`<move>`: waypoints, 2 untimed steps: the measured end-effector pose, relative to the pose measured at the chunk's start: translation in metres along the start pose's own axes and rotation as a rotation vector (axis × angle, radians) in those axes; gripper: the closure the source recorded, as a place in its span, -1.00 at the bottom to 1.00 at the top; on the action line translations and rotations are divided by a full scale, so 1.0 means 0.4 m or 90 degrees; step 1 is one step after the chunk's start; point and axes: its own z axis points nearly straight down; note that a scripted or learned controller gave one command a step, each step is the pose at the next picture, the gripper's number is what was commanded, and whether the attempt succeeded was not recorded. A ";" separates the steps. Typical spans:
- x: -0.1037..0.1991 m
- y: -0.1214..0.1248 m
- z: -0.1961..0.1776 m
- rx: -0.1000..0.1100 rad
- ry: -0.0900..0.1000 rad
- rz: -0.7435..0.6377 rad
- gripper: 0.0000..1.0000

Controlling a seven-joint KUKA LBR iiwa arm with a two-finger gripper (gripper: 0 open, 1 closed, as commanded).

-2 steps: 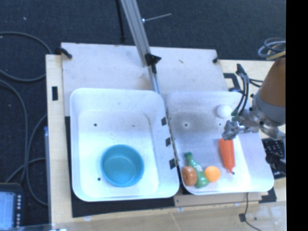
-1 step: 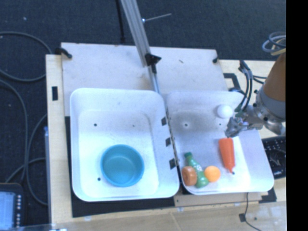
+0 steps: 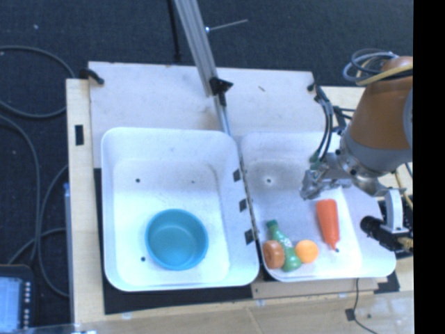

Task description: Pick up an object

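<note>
1. While you look down on the bench (image 3: 83, 186), note two white bins side by side: the left bin (image 3: 118, 152) and the right bin (image 3: 278, 152).
2. You get one blue bowl (image 3: 176, 239) in the left bin, upright, toward its near side.
3. You see the arm (image 3: 379, 127) reaching in from the right, its orange band above the wrist, hanging over the right bin's far right part.
4. Your gripper (image 3: 316, 183) sits over the right bin's floor, just above the top end of the carrot (image 3: 328, 221). Whether it touches the carrot you cannot tell.
5. You cannot tell if the fingers are apart or together; they blur into one grey lump. Nothing visibly sits between them.
6. Your pickable items all lie in the right bin: the orange carrot lying lengthwise toward the near right, an orange ball (image 3: 306, 250) just left of the carrot's near end, a green bottle-like toy (image 3: 281, 245) beside the ball, and a brown-red round item (image 3: 273, 254) touching the green one at the near left corner.
7. You also have a metal rail (image 3: 198, 37) running at a slant from the top edge down to the gap between the bins.
</note>
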 end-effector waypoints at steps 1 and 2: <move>0.144 0.009 0.025 0.002 0.001 0.000 1.00; 0.255 0.010 0.025 0.002 0.001 0.000 1.00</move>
